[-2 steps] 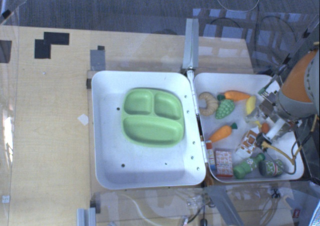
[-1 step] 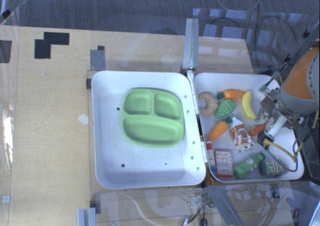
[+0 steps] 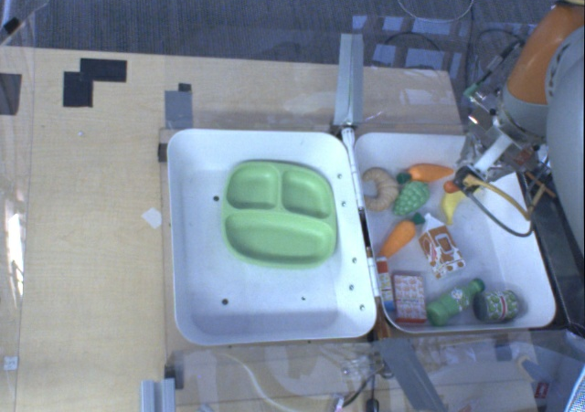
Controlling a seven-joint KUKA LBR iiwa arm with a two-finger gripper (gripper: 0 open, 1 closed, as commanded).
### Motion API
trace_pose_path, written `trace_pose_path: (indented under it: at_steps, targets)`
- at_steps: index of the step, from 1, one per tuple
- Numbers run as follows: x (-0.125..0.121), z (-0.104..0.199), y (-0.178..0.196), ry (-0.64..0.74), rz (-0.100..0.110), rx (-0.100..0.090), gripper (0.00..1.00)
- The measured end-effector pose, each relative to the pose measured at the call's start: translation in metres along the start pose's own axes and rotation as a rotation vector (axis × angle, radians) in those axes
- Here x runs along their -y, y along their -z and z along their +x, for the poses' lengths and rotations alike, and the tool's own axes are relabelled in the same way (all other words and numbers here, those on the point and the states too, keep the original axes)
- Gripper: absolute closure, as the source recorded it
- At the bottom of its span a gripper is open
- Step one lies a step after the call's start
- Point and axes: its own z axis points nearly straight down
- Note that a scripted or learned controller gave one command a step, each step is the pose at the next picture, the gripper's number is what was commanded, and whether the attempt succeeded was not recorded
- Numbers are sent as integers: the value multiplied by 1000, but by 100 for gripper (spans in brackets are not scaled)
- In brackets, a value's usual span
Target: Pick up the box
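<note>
A small white box with orange-red print [image 3: 441, 252] lies in the middle of the right bin [image 3: 539, 287]. A second, flatter box with a red and white face [image 3: 408, 297] lies at that bin's front left, by the divider. My gripper [image 3: 464, 182] hangs over the bin's upper right part, beside a yellow banana [image 3: 451, 206] and an orange carrot-like piece [image 3: 430, 173]. It is up and to the right of the white box, apart from it. Nothing shows held in it.
The right bin also holds a beige ring [image 3: 379, 186], a green bumpy piece [image 3: 411, 197], a carrot [image 3: 398, 237], a green bottle [image 3: 454, 303] and a round can [image 3: 498, 306]. A green divided plate [image 3: 278, 213] sits in the left bin [image 3: 196, 291]. Cables loop near the arm.
</note>
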Motion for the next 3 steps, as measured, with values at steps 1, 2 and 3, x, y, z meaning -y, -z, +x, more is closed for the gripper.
trace_pose_path:
  at_steps: [1,2,3]
  targets:
    - [10,40,45,-101,0,0,100]
    - [16,31,45,-472,2,2,100]
    - [45,58,142,-525,1,-3,100]
